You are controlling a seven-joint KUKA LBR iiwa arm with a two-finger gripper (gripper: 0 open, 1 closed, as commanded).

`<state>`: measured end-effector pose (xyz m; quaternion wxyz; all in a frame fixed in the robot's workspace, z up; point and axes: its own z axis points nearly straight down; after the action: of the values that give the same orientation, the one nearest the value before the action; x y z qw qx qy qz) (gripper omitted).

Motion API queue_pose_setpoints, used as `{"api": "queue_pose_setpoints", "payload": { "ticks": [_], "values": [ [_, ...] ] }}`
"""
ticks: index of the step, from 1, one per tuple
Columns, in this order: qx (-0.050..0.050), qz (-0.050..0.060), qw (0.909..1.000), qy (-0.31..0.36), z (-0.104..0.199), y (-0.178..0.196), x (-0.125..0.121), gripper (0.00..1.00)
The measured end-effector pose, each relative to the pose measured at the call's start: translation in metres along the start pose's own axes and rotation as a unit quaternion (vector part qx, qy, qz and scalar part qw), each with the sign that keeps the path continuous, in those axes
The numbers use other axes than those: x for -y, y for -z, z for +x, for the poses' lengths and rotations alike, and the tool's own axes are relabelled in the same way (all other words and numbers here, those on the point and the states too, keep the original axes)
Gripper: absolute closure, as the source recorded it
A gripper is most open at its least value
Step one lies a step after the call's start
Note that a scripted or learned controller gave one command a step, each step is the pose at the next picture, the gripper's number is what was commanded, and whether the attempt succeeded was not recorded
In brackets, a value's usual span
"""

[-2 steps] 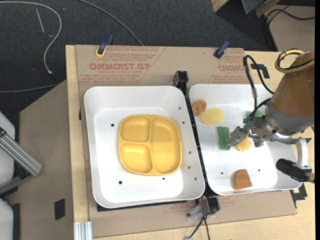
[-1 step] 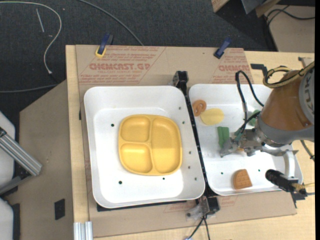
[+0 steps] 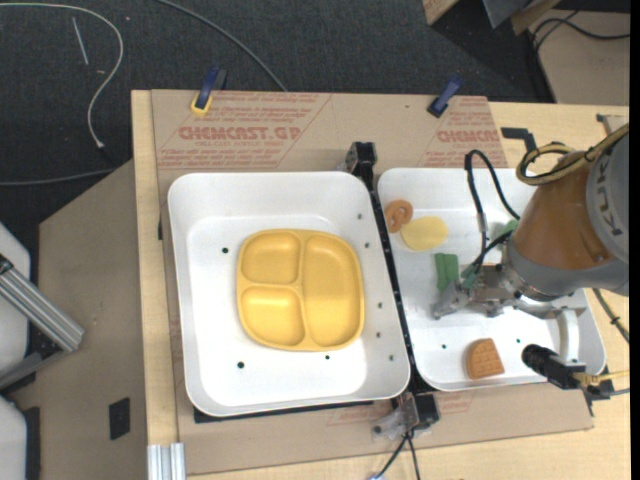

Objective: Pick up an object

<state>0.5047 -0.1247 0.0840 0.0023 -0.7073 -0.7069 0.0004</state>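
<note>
On the table (image 3: 90, 298), the left bin (image 3: 200, 268) holds a yellow divided plate (image 3: 300, 290), lying flat near the bin's middle with its three compartments facing up; a black clamp (image 3: 361, 156) sits at the far end of the seam between the two bins, and another clamp (image 3: 418, 410) sits at the near end; two blue clips (image 3: 208, 88) pin the cardboard sheet (image 3: 250, 128) along the table's far edge.

The right bin (image 3: 440, 363) carries several small things; a small brown ring-shaped piece (image 3: 399, 213) lies near its far left corner, just beside a pale yellow piece (image 3: 425, 232), the two touching or nearly so; a green piece (image 3: 445, 270) lies nearer the middle of the bin, standing lengthwise toward the camera; a tan cracker-like piece (image 3: 484, 358) rests close to the near wall, well apart from the others.

The pincer (image 3: 452, 302) hangs low over the middle of the right bin, just below the green piece and close to it; whether its fingers are spread or closed I cannot tell, and nothing can be seen between them; behind it the arm (image 3: 570, 233) comes in from the right, its orange band above the wrist, with black cables looping over it.
</note>
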Motion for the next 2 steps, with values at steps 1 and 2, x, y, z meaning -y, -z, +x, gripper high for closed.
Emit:
{"api": "queue_pose_setpoints", "payload": {
  "ticks": [1, 2],
  "values": [
    [0.0, -0.002, 1.0, 0.0, 0.0, 0.012, -0.001, 1.0],
    [0.002, -0.004, 1.0, 0.001, 0.001, 0.055, -0.001, 1.0]
  ]
}}
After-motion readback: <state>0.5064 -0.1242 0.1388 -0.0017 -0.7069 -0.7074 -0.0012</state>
